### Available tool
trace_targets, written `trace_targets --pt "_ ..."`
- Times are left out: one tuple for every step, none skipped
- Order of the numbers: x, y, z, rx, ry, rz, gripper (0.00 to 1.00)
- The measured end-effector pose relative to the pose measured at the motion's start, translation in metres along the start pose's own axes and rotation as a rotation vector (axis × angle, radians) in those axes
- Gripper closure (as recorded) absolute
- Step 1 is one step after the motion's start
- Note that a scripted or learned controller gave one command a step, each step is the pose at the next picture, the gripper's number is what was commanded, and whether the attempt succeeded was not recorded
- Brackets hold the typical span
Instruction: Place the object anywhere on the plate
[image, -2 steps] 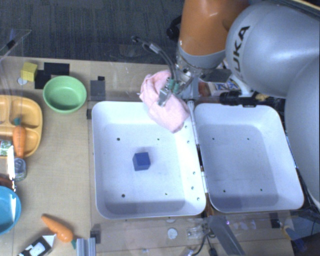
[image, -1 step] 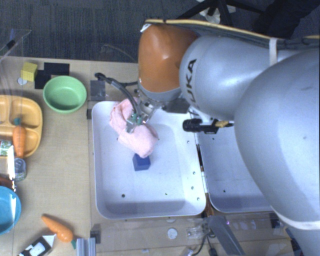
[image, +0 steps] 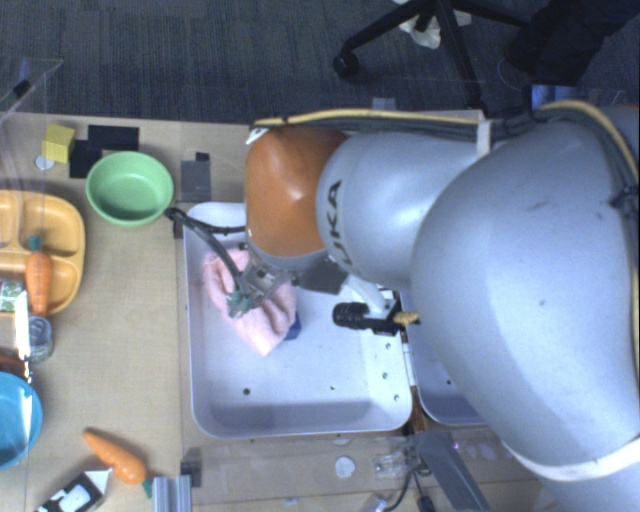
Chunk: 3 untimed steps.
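Observation:
A crumpled pink cloth (image: 258, 312) lies in the left white bin (image: 300, 400), toward its back left. A small blue item (image: 291, 327) peeks out from under the cloth's right edge. My gripper (image: 243, 297) hangs below the orange wrist band and comes down onto the top of the cloth, touching it. The large grey arm hides the right bin and much of the left bin's back. A yellow divided plate (image: 55, 225) sits on the bench at far left, and a blue plate (image: 15, 425) lies at the left edge, lower down.
A green bowl (image: 129, 187) stands behind the bin's left corner. One carrot (image: 38, 282) rests on the yellow plate, another (image: 118, 458) lies on the bench near the front. Black and yellow blocks (image: 85, 148) sit at back left.

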<state>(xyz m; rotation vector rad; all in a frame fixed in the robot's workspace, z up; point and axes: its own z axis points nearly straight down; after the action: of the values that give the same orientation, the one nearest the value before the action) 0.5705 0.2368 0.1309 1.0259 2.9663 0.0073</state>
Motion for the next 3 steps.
trace_targets --pt "-0.051 0.024 -0.066 -0.002 -0.003 0.498 1.0" --pt "-0.028 0.004 -0.026 0.001 -0.001 0.369 1.0" --pt "-0.044 -0.041 -0.093 -0.004 -0.004 0.319 1.0"
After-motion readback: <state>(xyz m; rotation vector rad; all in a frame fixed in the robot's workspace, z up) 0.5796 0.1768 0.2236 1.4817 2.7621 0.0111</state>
